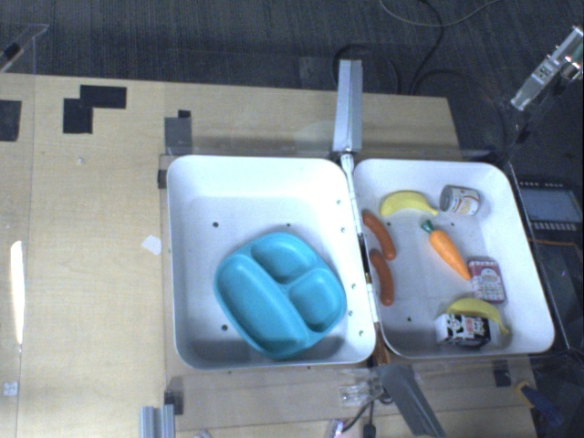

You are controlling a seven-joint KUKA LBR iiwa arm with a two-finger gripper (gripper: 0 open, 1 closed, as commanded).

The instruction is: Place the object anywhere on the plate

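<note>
Yellow banana (pixel 478 309) partly behind cow-patterned object (pixel 466 330).

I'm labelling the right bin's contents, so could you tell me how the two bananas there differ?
The upper banana lies bare on the bin floor near the back wall, beside the can. The lower banana sits near the front, partly hidden by the black-and-white object in front of it. Both are yellow and curved.

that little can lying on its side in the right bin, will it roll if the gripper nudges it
Probably. The can lies on its side near the right bin's far corner, so a sideways push would likely roll it. It looks small and rigid, probably light. The banana just beside it might stop it rolling that way.
</note>
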